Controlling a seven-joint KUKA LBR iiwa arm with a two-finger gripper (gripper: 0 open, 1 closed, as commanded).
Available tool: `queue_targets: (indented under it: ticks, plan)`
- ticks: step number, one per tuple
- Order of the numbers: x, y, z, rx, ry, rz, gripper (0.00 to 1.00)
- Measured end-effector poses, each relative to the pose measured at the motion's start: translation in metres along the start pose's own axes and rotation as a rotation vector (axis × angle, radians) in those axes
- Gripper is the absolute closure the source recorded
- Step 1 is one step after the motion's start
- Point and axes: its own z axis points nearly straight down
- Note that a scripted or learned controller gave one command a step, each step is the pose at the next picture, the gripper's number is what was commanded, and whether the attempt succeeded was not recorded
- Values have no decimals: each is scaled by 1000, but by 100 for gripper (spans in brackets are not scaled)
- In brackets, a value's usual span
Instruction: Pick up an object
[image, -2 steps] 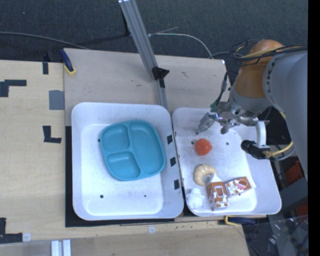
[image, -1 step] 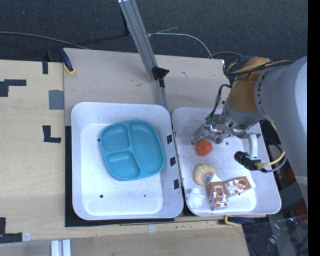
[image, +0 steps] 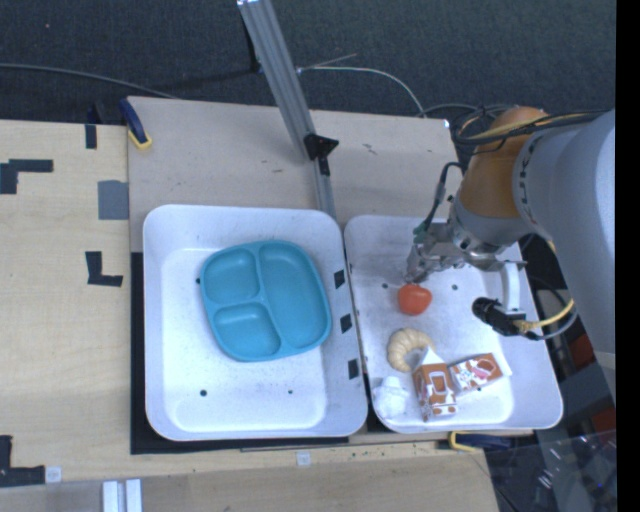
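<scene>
Red tomato-like object (image: 414, 298) sits in the right bin (image: 530, 405), just below the gripper (image: 422, 268) and slightly to its left in the camera view, very near the tip. Can't tell if they touch; nothing visibly held. Gripper open/shut state: cannot tell, the tip is small and blurs into the wrist hardware.

Arm body (image: 560, 190) is cut off at the frame's right side and covers the bin's upper right corner.

Farther below the gripper: croissant-shaped pastry (image: 408, 347), then an orange-and-white carton (image: 455, 383) lying flat; print unreadable. Pale crumpled item (image: 392, 397) beside the carton, hard to identify.

Well left of the gripper: left bin (image: 165, 300) holding a blue divided plate (image: 265, 299), three compartments.
</scene>
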Motion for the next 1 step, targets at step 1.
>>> queue_targets:
  ticks: [1]
  plan:
    - [-4,-6,-46,-5,-1,2,100]
